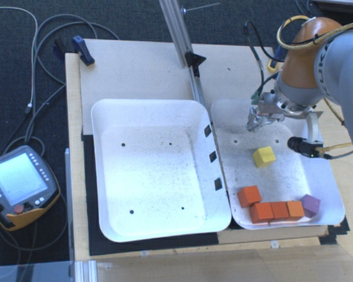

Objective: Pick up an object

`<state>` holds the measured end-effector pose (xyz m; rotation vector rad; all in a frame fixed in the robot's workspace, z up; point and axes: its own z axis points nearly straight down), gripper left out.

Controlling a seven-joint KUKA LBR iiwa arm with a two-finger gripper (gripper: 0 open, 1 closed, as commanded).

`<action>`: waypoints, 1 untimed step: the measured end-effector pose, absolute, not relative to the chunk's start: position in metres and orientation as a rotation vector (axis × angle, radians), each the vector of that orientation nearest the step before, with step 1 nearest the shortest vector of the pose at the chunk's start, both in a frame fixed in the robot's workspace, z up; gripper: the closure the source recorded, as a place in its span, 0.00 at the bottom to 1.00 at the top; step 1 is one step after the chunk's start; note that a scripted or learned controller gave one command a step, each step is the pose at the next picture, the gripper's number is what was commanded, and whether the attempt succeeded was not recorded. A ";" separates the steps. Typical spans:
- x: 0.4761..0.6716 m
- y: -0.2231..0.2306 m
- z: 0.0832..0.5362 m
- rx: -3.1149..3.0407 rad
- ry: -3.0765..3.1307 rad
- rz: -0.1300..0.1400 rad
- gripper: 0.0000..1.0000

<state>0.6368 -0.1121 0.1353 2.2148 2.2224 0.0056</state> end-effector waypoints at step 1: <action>0.621 -0.147 0.121 2.226 2.220 -0.004 1.00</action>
